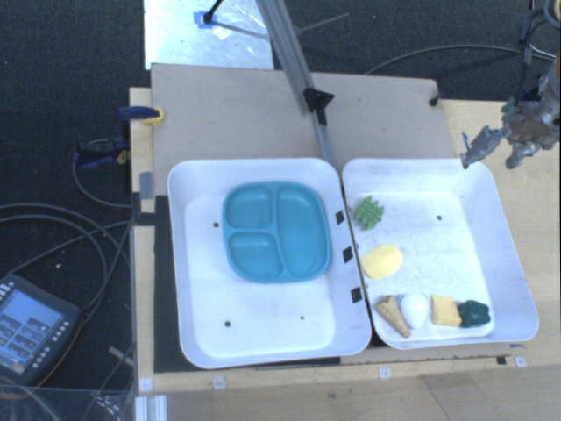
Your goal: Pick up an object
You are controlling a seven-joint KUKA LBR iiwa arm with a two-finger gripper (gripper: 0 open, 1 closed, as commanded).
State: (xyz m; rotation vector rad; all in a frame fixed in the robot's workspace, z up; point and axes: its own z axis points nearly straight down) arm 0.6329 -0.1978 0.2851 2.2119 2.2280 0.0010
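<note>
Gripper (498,147) hangs above right bin's (504,235) far corner, fingers spread wide, gripping nothing; toy food lies below

My gripper (500,150): dull grey metal, matt.
Bin beneath me (491,209): smooth white plastic, faint speckled texture.
Bin farther from me (202,261): white plastic, smooth, soft sheen.
Teal tray (276,231) in the far bin: plastic, slightly glossy.
Yellow lump (383,261) below me: smooth, matt.
Bench board (237,112): matt brown, looks like cardboard or fibreboard.
</note>
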